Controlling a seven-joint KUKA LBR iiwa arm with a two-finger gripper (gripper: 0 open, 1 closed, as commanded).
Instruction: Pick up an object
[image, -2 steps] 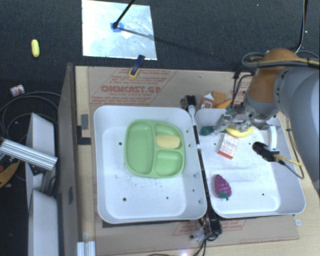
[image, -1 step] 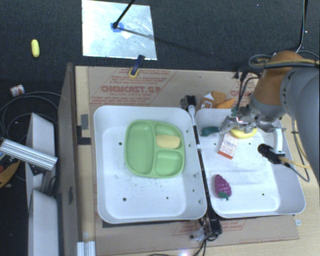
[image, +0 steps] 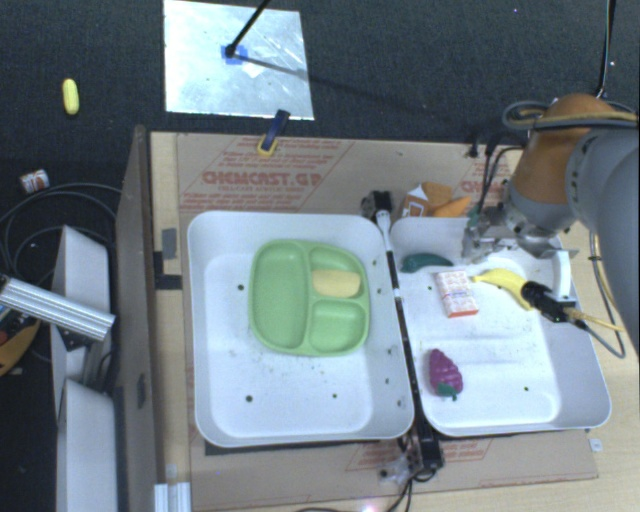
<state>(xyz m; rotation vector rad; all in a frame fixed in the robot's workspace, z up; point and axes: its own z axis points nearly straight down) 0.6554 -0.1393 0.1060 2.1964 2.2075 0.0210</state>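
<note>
Nearest candidate is the banana (image: 503, 283), lying in the right bin (image: 575, 385) at roughly 1 o'clock from that bin's centre, with its dark stem end pointing toward 4 o'clock. The gripper (image: 487, 240) sits just beside it at the banana's 11 o'clock, low over the bin's upper edge. Can't tell from this slant whether it's wide or narrow, and nothing is visibly held.

Other picks in the same bin: red-and-white box (image: 456, 294) just beside the banana at its 9 o'clock, dark green piece (image: 425, 261) at 10 o'clock near the divider, purple grape bunch (image: 446, 372) well apart at 7 o'clock.

Left bin (image: 225, 400) holds a green divided tray (image: 290, 300) with a yellow item (image: 336, 284) in its upper right compartment.

Risks, my read:
- Banana is curved and lies flat — a closing grip could roll or squirt it toward the box.
- Box sits close; a descent off toward 9 o'clock may pinch both or shove the box.
- Gripper is near the bin's top wall, so a low sideways move toward 12 o'clock could clip the rim.
- An orange object (image: 452, 206) sits outside on the cardboard at 11 o'clock, plus cables (image: 490, 185) near the wrist — snag risk on retreat.

Open room: the right bin's lower half toward 5 o'clock is bare white floor, good clearance. Straight-up lift looks the cleanest exit.
</note>
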